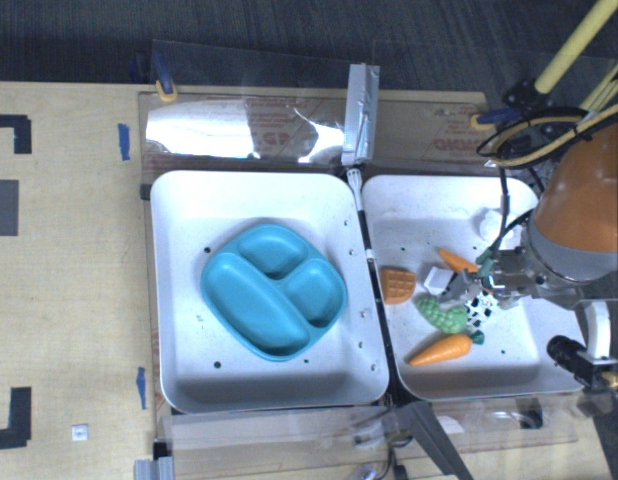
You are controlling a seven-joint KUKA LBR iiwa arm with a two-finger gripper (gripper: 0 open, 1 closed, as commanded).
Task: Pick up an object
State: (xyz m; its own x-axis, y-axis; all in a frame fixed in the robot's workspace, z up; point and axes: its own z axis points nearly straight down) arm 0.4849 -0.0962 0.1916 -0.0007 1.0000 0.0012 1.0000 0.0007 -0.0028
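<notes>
Looking from the left, you are seeing a pale wooden bench (pixel 69 298) with a fine grain, carrying black squared markings and small strips of blue tape. Sitting on it is the left bin (pixel 179 368), a shallow white plastic tray with rounded corners and a smooth, slightly speckled floor. Lying in its middle is a turquoise plate (pixel 273 290), glossy and rounded, split into three compartments and turned at an angle to the bin walls.

Behind the bins, a sheet of clear shiny film is catching the light over brown cardboard, and a thin metal strip is standing at the seam between the two bins.

The right bin (pixel 429 208) is holding the small toys. Resting against its left wall is a ridged orange-brown piece (pixel 396 285), shaped like a waffle or biscuit. Near it, a bumpy green vegetable (pixel 442 315) is lying just above a smooth tapered carrot (pixel 441 349) with a green tip. A smaller orange piece (pixel 455 261) is sitting higher up, and a black-and-white checkered item (pixel 478 309) is lying beside the green one.

The gripper (pixel 486 280) is hanging low over this cluster, beneath the arm's orange band (pixel 587 203). You cannot tell how its jaws are standing, nor whether anything is between them.
</notes>
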